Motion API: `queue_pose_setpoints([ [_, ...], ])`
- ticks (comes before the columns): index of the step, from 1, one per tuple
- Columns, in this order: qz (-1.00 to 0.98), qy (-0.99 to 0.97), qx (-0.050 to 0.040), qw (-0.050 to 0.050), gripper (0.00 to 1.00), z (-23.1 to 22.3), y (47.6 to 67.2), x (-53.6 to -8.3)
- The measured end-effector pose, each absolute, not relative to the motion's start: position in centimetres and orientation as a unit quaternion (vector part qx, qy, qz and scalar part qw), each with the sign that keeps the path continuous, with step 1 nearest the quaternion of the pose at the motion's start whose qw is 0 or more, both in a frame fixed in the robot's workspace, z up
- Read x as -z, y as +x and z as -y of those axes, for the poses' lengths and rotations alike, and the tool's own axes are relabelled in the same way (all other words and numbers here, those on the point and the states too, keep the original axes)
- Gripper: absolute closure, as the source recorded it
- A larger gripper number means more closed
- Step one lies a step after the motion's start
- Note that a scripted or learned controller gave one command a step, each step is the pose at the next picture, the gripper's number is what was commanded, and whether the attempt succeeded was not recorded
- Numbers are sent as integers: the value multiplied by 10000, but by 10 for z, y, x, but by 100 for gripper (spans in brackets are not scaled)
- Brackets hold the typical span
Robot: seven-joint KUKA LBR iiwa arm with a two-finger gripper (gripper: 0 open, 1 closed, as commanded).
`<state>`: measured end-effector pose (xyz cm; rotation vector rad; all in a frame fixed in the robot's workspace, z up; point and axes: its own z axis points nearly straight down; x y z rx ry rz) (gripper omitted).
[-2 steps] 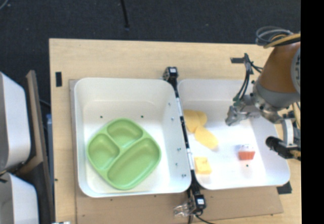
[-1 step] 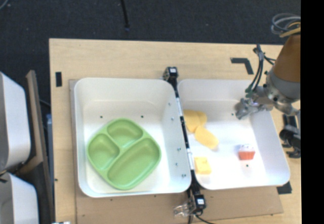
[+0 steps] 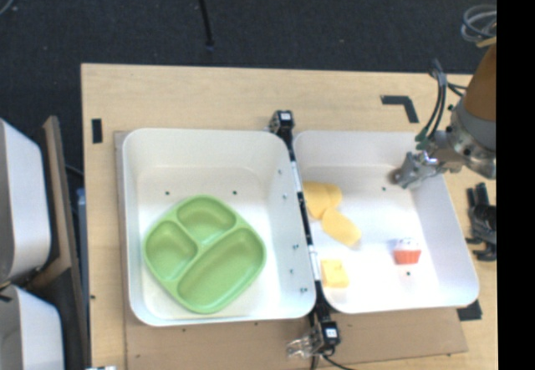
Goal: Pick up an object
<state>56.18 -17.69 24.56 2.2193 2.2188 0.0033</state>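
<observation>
- Several loose things are lying in the right bin (image 3: pixel 435 293); none of them is sitting between the gripper's fingers, so the arm is carrying nothing.
- Two yellow rounded pieces (image 3: pixel 330 211) are resting against each other near that bin's left wall; together they are running on a slant, from upper left by the wall down toward the lower right.
- A yellow block (image 3: pixel 334 273) is lying just below them, close to the same wall; its sides are sitting roughly square with the bin.
- A small red and white object (image 3: pixel 406 252) is lying well apart from the yellow things, toward the bin's right side; it is too small to tell which way it is pointing.
- The gripper (image 3: pixel 405 175) is hanging over the upper right part of the right bin, pointing down and to the left; it is touching none of the objects; whether its fingers are apart or together I cannot tell at this size.
- The arm (image 3: pixel 476 122) is reaching in from the right edge.
- In the left bin (image 3: pixel 142 159) a green divided plate (image 3: pixel 205 253) is lying flat, its largest compartment facing the lower right.
</observation>
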Motion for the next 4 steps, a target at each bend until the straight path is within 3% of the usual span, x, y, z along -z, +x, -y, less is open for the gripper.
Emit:
queue_pose_setpoints([
  [4,-7088,7055,-6,-1,100,-34,595,-252],
])
